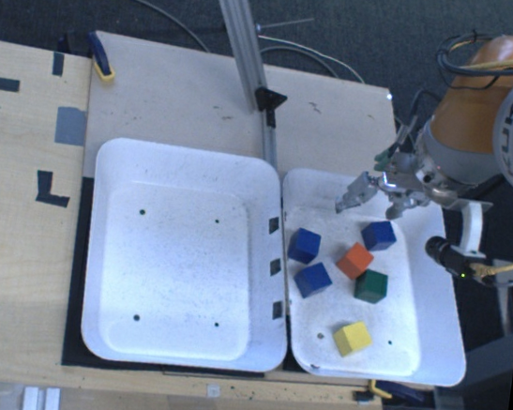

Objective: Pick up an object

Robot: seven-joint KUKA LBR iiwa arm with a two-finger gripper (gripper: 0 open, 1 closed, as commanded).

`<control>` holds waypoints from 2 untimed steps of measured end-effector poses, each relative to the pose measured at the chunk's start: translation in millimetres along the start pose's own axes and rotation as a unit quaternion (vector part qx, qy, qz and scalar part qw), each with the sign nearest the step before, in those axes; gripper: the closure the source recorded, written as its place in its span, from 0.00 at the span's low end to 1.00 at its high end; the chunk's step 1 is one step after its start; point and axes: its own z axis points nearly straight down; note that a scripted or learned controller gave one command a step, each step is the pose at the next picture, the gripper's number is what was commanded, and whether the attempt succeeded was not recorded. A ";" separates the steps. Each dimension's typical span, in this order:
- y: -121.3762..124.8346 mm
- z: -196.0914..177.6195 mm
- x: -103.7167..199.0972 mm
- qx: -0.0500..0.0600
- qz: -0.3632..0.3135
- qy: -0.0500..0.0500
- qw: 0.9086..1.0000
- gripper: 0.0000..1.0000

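Approach step, nothing grasped yet. Claw point(373, 199) hovers spread and unladen over right bin point(424, 360), back end. Nearest target: blue cube point(379, 235) just below it, touching orange cube point(356, 260). Next: centre over cube, descend, clench.

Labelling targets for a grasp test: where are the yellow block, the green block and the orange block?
yellow block point(352, 338): camera view, top face.
green block point(372, 286): camera view, top face.
orange block point(356, 260): camera view, top face.
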 end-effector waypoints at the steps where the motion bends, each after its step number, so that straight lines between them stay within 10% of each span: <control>1: -15.1 -23.3 25.9 0.000 -0.001 0.001 1.000 0.00; 2: -78.4 48.4 26.1 0.006 0.001 0.001 1.000 0.00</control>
